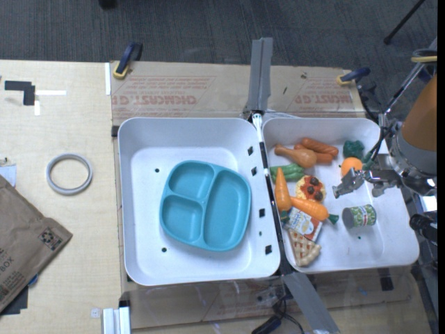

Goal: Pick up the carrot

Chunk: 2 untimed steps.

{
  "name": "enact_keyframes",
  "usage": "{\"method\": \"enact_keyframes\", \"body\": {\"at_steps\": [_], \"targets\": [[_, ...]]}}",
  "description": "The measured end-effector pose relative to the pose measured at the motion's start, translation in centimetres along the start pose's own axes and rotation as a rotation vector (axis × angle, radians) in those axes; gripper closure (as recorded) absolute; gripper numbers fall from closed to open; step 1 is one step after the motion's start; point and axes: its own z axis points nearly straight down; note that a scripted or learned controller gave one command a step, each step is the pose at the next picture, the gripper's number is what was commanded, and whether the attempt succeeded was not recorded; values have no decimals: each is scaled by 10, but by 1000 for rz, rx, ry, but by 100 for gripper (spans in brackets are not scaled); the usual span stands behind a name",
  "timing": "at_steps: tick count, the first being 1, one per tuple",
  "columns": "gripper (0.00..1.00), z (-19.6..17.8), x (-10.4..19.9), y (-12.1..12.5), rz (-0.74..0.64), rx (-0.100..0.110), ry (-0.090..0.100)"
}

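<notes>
Carrot not yet picked up
Gripper (348,184) hovers in the right bin (396,252), fingers apart and empty; carrot (309,208) lies just left, untouched

Just left of the gripper (345,185), bare shiny metal, the carrot (308,208) looks smooth matt plastic. The bins (132,186) are glossy white plastic; farther left, the divided plate (206,205) is smooth turquoise plastic.

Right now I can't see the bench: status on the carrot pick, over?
Pincer low over right bin, nothing seen in it. Carrot lies left of it, untouched. Pizza slice and second carrot crowd it.
</notes>
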Motion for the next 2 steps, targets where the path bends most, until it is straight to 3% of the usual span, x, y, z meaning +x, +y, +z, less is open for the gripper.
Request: {"method": "enact_keyframes", "body": {"at_steps": [1, 2], "targets": [[0, 101, 33, -3, -22, -10, -3], [100, 92, 34, -2, -20, -11, 1]]}}
